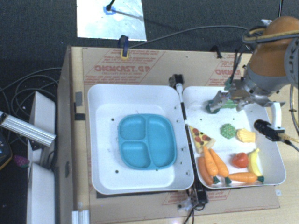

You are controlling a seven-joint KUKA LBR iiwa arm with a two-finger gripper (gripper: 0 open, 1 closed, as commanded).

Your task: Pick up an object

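While the grey arm with its orange band leans in from the right, its gripper [216, 105] hangs low over the far end of the right bin [196, 93], near that bin's back wall. Whether the fingers are spread or closed I cannot tell from here; they read as one dark grey lump, and a bit of green shows just beside them that I cannot make out.

The toy food lies nearer the front of that same bin, apart from the gripper. Closest to it is the green broccoli [228, 130], with a yellow corn piece [245, 135] just beside it to the right. Along the dividing wall sits a pizza slice [201, 138], and beyond it toward the front edge two carrots [213, 163] lie side by side, with a third carrot [243, 177] across the front. A red tomato [240, 160] and a banana [253, 162] rest touching each other near the front right corner.

The left bin [100, 125] holds a blue divided plate [146, 141].
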